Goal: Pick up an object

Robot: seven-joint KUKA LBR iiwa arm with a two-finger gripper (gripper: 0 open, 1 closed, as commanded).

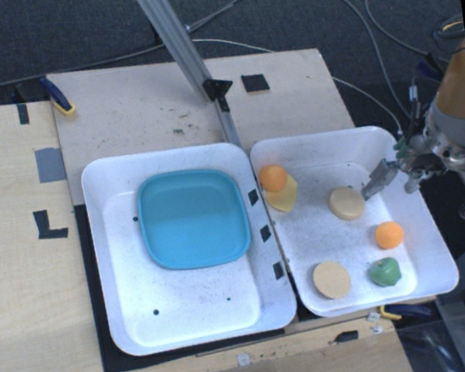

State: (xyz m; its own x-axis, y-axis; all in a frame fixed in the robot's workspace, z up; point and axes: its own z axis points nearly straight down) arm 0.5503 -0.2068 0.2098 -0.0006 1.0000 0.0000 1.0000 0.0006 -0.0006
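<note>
The right bin (429,281) holds several small things: an orange ball (274,177) resting against a yellow piece (285,197), a tan disc (347,203), a second orange ball (389,235), another tan disc (331,279) and a green lump (386,271). My gripper (387,190) hangs over the right side of this bin, just right of the upper tan disc. It is open, with nothing between its fingers. One grey finger (375,180) points toward that disc.
The left bin (119,267) holds a square blue plate (194,218). A metal strut (186,49) slants down to the gap between the bins. Cables (344,8) trail across the dark floor at the back right. The arm fills the right edge.
</note>
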